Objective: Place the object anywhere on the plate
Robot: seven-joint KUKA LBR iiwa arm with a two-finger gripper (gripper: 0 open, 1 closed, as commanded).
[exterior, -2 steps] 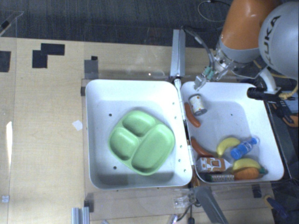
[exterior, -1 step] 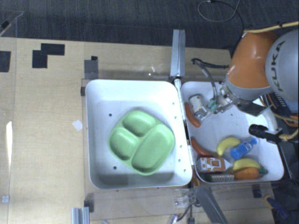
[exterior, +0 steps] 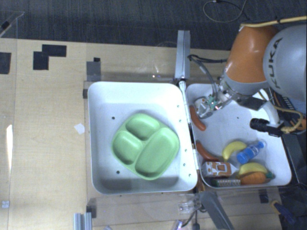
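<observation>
A green plate [exterior: 146,144] with three compartments lies in the left white bin [exterior: 100,128]. The right bin [exterior: 278,171] holds a red sausage [exterior: 197,118] along its left wall, a second sausage [exterior: 207,152], two bananas [exterior: 233,149] [exterior: 253,168], a blue bottle [exterior: 250,152], a small carton [exterior: 219,168] and an orange object [exterior: 253,178]. My gripper [exterior: 206,107] hangs over the upper left part of the right bin, just right of the upper sausage. The arm's wrist hides much of it.
A metal divider post [exterior: 182,56] stands between the two bins at the back. Cables [exterior: 225,6] trail over the dark floor behind the bench. Black markers [exterior: 48,55] sit on the wooden bench at the far left.
</observation>
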